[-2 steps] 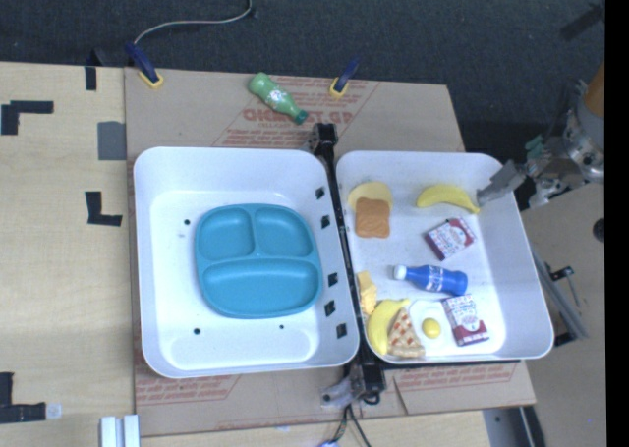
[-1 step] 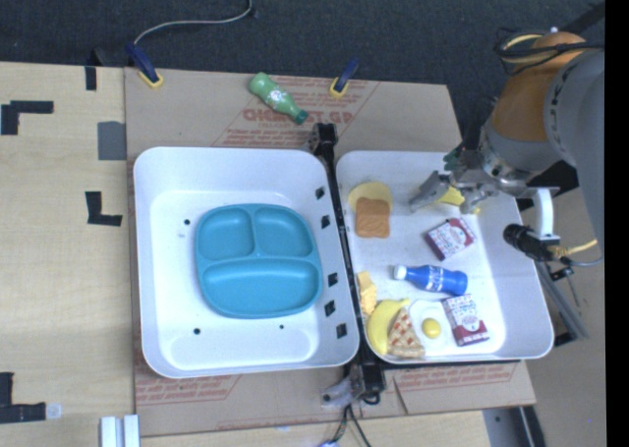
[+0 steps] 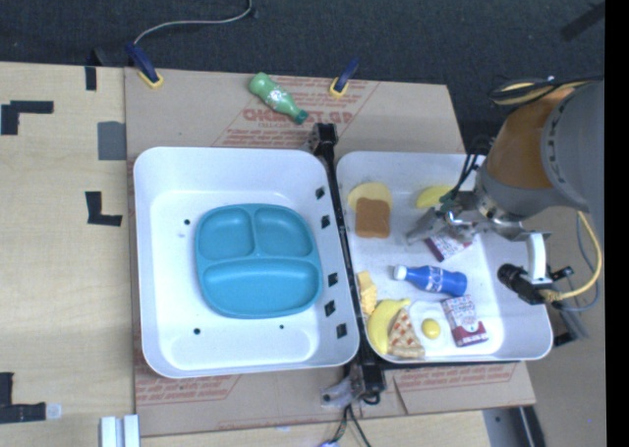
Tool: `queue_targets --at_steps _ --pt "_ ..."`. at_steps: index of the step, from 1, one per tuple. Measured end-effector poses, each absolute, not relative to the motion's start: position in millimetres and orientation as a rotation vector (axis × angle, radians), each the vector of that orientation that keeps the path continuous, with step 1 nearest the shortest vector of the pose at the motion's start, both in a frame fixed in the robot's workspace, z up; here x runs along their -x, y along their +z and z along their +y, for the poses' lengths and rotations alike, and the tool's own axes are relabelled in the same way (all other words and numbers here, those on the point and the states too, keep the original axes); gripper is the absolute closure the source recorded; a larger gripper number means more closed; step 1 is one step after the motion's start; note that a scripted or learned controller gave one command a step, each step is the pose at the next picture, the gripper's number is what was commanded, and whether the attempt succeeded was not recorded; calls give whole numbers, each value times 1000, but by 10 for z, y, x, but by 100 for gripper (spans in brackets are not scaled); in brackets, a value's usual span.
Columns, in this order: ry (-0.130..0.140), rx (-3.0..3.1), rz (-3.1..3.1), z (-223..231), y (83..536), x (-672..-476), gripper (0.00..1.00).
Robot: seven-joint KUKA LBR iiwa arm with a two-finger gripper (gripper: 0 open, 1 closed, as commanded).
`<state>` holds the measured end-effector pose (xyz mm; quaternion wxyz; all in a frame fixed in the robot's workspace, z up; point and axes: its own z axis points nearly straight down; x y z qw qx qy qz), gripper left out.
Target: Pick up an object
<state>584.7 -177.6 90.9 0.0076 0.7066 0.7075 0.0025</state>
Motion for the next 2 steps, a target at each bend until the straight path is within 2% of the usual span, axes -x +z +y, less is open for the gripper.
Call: queue_targets --at_steps 1,2 --pt "4 -2216 2223 -1291 859 -6467 0" --pt "-2 -2223 2223 -1271 951 -5673 0"
